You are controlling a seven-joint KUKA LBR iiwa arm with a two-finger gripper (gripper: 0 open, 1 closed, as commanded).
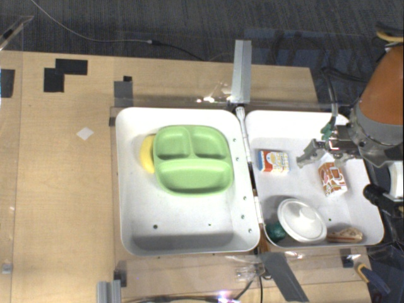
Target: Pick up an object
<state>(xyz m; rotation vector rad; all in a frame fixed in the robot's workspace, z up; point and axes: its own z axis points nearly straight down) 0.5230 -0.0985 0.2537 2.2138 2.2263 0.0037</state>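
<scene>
Two shallow white bins side by side on a pale wooden worktop (57, 188). In the left bin (136, 226): a green divided plastic tray (191, 158), with a yellow object (146, 154) tucked against its left edge. In the right bin (278, 122): a small white carton with orange and blue print (273, 161), a red-and-white snack packet (332, 178), an upturned white bowl (302, 219), a dark green item (274, 232), a brown piece (345, 235). Grey gripper (314, 151) low between carton and packet; jaws' state impossible to tell, nothing visibly between them.
</scene>
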